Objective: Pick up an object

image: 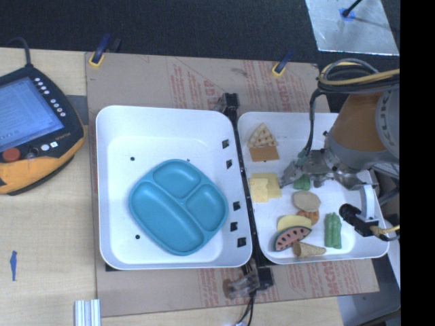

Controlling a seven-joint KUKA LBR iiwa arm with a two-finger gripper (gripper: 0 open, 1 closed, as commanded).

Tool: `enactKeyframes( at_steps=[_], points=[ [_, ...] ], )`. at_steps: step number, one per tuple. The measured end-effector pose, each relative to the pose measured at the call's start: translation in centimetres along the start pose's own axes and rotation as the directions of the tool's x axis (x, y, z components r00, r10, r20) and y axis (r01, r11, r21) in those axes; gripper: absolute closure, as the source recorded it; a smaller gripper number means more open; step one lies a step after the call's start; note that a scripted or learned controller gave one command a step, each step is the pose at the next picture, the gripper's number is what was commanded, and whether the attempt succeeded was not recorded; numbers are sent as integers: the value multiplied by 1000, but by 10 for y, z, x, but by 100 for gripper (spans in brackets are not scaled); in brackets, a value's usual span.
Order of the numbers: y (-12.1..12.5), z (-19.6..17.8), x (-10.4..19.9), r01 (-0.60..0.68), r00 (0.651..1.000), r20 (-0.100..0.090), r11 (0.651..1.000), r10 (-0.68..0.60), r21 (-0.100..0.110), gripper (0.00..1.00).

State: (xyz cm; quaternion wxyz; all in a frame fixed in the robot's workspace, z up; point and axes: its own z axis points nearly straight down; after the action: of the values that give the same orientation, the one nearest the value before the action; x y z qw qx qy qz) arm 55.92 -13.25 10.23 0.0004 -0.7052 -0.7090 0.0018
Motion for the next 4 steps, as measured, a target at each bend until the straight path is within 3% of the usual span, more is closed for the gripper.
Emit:
enactKeyframes(
  at_steps=[1, 2, 3, 4],
  points=[
    [0, -11, -1, 1, 1000, 1, 1000, -1, 0, 100],
    [0, -10, -1, 2, 1000, 2, 1000, -2, 0, 0],
    [-46, 12, -4, -2, 1000, -4, 1000, 2, 7, 0],
    [7, 9, 28, 2, 1000, 3, 1000, -2, -6, 0]
  ],
)
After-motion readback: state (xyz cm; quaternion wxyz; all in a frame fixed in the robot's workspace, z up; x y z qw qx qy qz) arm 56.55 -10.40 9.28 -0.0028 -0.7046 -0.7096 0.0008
